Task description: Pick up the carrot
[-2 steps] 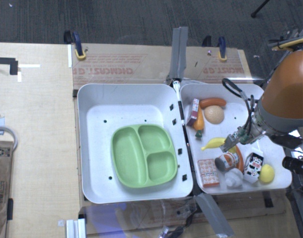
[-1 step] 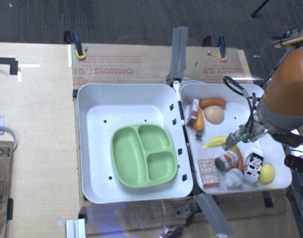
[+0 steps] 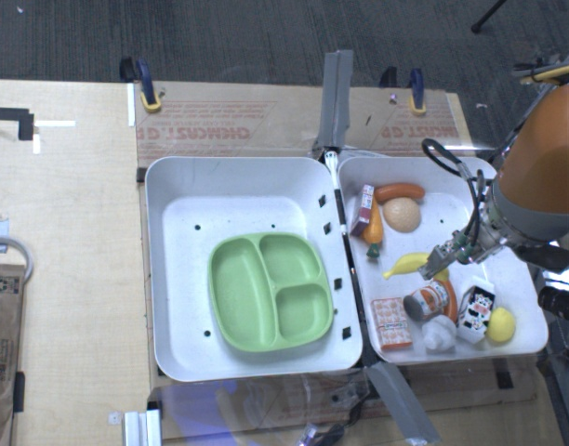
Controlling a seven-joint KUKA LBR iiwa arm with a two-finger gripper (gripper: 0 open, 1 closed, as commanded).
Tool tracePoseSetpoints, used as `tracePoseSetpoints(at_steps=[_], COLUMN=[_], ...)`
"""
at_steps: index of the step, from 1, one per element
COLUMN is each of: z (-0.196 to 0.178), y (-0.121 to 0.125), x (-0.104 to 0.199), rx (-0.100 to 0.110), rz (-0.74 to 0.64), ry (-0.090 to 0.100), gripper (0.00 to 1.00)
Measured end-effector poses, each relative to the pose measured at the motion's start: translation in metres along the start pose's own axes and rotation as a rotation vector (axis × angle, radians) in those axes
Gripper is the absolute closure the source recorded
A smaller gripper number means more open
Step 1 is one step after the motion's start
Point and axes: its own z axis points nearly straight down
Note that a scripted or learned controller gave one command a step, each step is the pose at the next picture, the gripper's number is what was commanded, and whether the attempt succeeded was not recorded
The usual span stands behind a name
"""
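The carrot point(image 3: 374, 231) is a small orange piece in the right bin point(image 3: 452, 186). It lies near the bin's left wall, just below a small red and white carton point(image 3: 363, 208). My gripper point(image 3: 439, 261) hangs over the middle of the right bin, above the right end of a yellow banana point(image 3: 405, 265). It is well to the right of the carrot and slightly nearer the front, apart from it. Nothing shows between the gripper and the carrot but the banana's tip.
Around the carrot lie a red sausage point(image 3: 399, 192) and a tan round roll point(image 3: 402, 215). Toward the front sit a can point(image 3: 428, 300), a cow-print carton point(image 3: 476, 310), a lemon point(image 3: 500, 324) and a flat box point(image 3: 390, 323). The left bin point(image 3: 173, 249) holds a green divided plate point(image 3: 271, 291).
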Motion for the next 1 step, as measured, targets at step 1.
tracePoseSetpoints(at_steps=[1], z=[0.0419], y=[0.0208], x=[0.0188], rx=[-0.001], rz=[-0.312], ry=[0.002], gripper=[1.0])
